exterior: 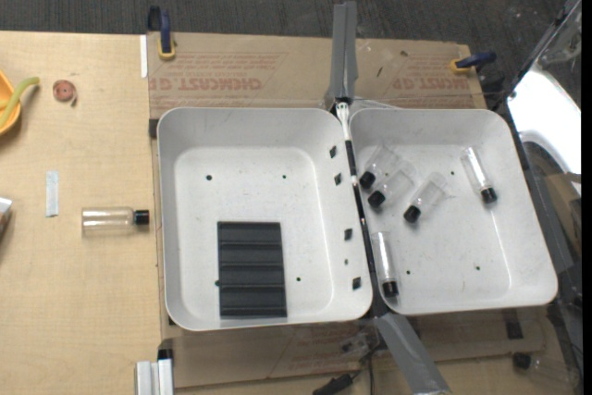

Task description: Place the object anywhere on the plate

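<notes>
A black ridged rectangular plate point(251, 269) lies flat in the front half of the left bin point(185, 143). Several clear plastic vials with black caps lie loose in the right bin point(518, 199). Two overlap near its left wall point(381, 176), one lies in the middle point(425, 197), and one lies toward the back right point(479, 175). Another vial point(383, 262) rests along the front left wall, cap toward the front.
One more clear vial point(114, 217) lies on the wooden bench left of the bins. An orange object point(7, 102) sits at the far left edge. Clamps point(159, 21) point(474, 62) hold cardboard behind the bins. A white machine part point(546, 111) stands at the right.
</notes>
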`<state>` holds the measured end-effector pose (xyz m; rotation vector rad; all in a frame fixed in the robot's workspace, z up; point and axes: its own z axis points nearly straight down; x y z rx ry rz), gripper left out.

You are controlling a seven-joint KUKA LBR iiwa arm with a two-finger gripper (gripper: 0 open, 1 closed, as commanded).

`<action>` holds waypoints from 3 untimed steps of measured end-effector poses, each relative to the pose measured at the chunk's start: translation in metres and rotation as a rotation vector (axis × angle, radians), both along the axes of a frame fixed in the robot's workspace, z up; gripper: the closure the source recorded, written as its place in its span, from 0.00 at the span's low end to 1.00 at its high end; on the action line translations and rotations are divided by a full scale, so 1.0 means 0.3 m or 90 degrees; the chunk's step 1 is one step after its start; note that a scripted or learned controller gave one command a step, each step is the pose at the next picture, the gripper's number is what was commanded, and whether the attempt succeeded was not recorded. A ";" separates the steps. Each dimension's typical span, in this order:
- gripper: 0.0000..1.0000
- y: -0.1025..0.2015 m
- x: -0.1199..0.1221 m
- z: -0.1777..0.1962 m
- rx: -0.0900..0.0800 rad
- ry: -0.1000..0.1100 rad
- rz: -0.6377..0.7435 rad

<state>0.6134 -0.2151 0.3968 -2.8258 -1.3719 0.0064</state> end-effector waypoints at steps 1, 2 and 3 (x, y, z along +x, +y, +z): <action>0.00 0.146 0.100 0.144 0.000 0.000 -0.105; 0.00 0.010 0.004 0.143 0.000 0.001 -0.231; 0.00 0.330 0.102 0.143 -0.001 0.000 -0.332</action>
